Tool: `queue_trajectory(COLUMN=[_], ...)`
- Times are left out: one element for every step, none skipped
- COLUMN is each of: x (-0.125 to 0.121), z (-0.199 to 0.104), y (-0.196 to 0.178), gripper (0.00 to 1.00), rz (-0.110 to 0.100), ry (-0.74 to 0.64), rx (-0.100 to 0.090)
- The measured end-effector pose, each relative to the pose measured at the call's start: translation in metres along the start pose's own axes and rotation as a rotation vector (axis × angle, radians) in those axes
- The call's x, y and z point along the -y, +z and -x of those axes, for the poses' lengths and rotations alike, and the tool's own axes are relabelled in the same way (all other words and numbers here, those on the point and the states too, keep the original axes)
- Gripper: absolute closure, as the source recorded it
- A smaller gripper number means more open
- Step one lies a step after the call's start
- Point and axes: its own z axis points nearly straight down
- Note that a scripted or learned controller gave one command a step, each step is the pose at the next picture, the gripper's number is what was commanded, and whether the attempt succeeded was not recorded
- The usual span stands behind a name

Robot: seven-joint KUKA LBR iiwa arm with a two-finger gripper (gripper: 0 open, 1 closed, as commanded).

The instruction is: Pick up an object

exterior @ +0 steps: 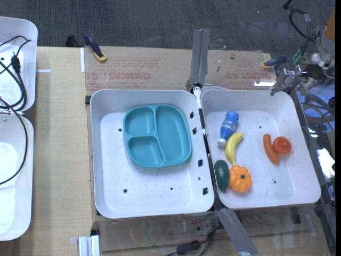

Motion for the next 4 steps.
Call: queue_trajectory(x=[0.042, 0.089, 0.089, 0.086], z=[0.019, -0.003, -0.002, -0.059], y=[0.172, 0.183, 0.174, 0.079], gripper=[0.00, 0.00, 1.00, 1.00], rz=[0.003, 0.000, 0.000, 0.002], ry=[0.000, 0.004, 0.008, -0.001], rx=[0.000, -0.001, -0.001, 0.000])
